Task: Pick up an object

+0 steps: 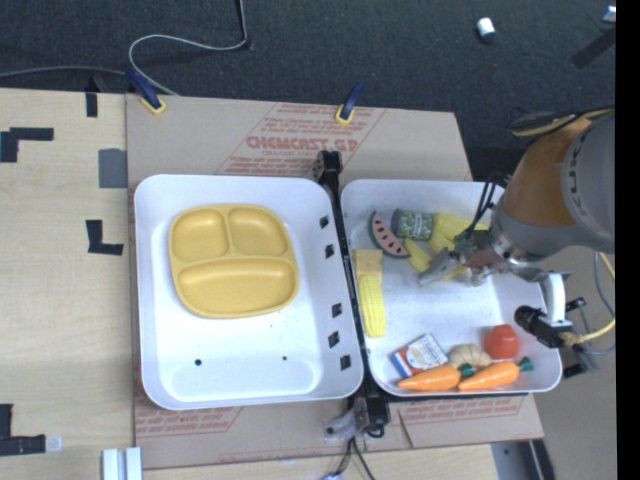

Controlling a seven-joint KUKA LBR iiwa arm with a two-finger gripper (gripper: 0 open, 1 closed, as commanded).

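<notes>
**Right bin: contents around the claw**

Claw (440, 270): low in the right bin (440, 328), fingers slightly apart, nothing visibly between them.
Just beside its tips: yellow piece (452, 230), partly hidden by the wrist; kind unclear.
Left of it: green can (414, 225), watermelon slice (384, 233), corn cob (371, 302).
Below it: tomato (502, 341), two carrots (458, 375), small card (422, 352).
Far left: left bin (160, 368) bearing a yellow divided plate (235, 260).
</notes>
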